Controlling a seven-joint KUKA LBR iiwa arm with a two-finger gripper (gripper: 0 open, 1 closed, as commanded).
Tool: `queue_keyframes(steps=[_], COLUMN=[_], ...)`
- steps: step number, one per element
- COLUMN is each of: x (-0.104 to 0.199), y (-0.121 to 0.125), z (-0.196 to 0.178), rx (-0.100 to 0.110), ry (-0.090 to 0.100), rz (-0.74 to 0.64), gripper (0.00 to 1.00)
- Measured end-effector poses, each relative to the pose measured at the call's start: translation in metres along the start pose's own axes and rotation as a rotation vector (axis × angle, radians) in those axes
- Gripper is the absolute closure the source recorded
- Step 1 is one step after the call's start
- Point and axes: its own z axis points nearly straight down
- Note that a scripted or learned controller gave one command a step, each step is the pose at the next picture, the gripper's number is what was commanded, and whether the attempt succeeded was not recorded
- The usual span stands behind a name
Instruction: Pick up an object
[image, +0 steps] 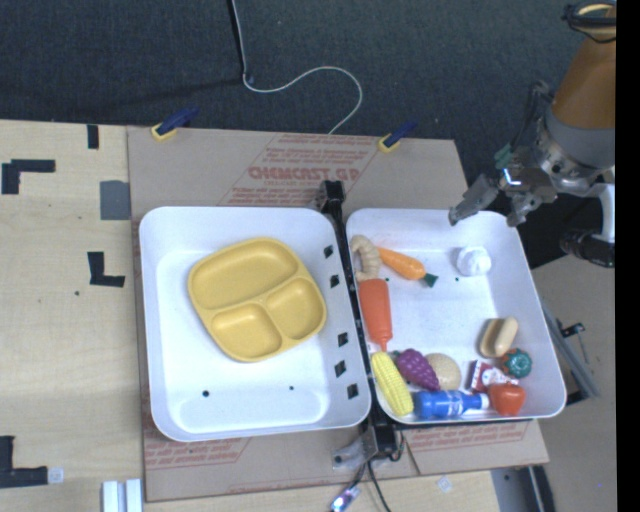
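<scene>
The small white object (472, 261) lies in the right bin (530, 290), near its far corner, with the toy carrot (403, 264) just to its left (nothing is picked yet). The gripper (492, 203) hovers above that bin's far rim, fingers spread and empty. This looks like the approach: next it must descend over the white piece and close

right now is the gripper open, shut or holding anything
The two-finger gripper: open, holding nothing, poised over the back right corner of the shallow white right bin.
</scene>
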Motion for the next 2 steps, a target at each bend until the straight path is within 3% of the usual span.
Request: queue_keyframes(steps=[1, 2], x=[0.0, 0.054], y=[0.0, -0.052], z=[-0.01, -0.016], rx=[0.0, 0.001], ry=[0.0, 0.003], rz=[-0.001, -0.004], gripper=[1.0, 1.0])
